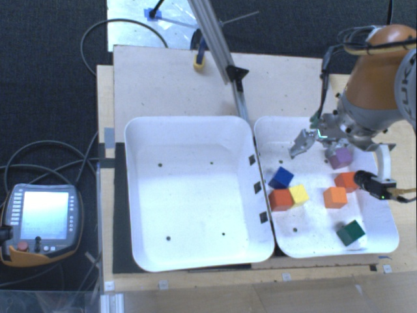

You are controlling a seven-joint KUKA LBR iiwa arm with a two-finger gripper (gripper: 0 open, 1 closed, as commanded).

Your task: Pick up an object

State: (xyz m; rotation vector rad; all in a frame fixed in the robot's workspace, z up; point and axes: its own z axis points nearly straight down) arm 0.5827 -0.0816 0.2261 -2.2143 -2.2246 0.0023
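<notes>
Arm reaches in from the right, orange band uppermost, wrist over the right bin. Pincer hangs above the upper part of that bin, pointing left and down; cannot tell from this slant whether its fingers are apart or together, and nothing shows between them.

Right bin contents: purple block just beside the wrist, partly covered by it. Blue block sits below the pincer; red-orange block and yellow block are touching, just under the blue one. Orange block lies to their right, with a second red-orange block near it by the right wall. Green block rests near the lower right corner.

Left bin sits beside it on the tabletop. Teach pendant lies on the floor at left.
</notes>
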